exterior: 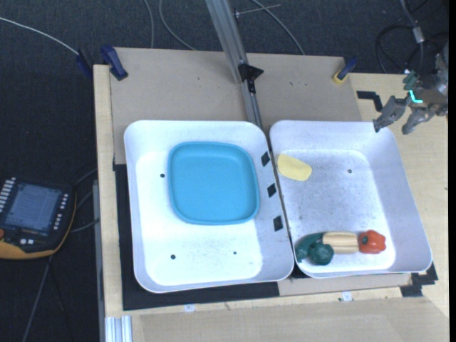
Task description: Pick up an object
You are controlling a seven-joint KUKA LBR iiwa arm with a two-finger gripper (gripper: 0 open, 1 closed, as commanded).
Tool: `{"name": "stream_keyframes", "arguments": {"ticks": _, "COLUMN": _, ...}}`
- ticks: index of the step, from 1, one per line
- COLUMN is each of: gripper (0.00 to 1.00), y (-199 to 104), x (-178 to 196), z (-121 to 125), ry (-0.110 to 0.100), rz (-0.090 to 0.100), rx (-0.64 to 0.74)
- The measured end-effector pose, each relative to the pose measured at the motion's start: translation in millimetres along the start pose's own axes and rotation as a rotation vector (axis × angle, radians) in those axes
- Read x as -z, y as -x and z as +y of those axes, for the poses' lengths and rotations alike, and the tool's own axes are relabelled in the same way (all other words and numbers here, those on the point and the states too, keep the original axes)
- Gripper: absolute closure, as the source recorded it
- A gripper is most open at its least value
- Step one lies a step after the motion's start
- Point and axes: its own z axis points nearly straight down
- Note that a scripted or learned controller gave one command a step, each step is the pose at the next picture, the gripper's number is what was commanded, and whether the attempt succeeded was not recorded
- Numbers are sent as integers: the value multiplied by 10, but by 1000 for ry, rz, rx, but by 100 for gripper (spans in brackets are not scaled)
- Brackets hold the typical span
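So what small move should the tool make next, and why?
Probably move left and toward the near side, over the right bin. The tool hangs open outside its far right corner, holding nothing, while the yellow piece lies clear of other items.

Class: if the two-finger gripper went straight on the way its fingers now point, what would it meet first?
Probably the far right rim of the right white bin; the gripper hangs open just outside that corner, though depth is unclear.
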Motion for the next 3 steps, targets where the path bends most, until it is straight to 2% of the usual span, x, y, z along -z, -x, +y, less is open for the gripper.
{"name": "stream_keyframes", "arguments": {"ticks": 1, "gripper": 0, "y": 0, "x": 0, "z": 0, "ry": 0, "rz": 0, "rx": 0}}
{"name": "stream_keyframes", "arguments": {"ticks": 3, "gripper": 0, "y": -71, "x": -1119, "z": 97, "ry": -5, "rz": 1, "rx": 0}}
